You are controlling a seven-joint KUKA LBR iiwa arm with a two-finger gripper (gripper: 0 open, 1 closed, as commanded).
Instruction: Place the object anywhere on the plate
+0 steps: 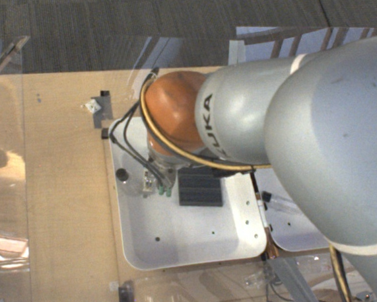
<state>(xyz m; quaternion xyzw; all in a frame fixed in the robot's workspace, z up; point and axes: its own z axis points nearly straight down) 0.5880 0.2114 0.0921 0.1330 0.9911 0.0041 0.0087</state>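
**Arm low over left bin, grasp unconfirmed**

I see the grey arm with orange band (178, 115) covering the left shallow white bin (184, 247) on the pale wooden table (62, 212). A dark ribbed rectangular block (200, 187), likely my object, lies flat in that bin, just beside the wrist. Pincer state: cannot tell.

Black letters "UKA" readable on grey arm (251, 117) casing

Left bin (185, 250) sits on the wooden bench (53, 193). A small black clamp (105, 107) is just off its top-left corner, another (126, 292) by its bottom-left corner.
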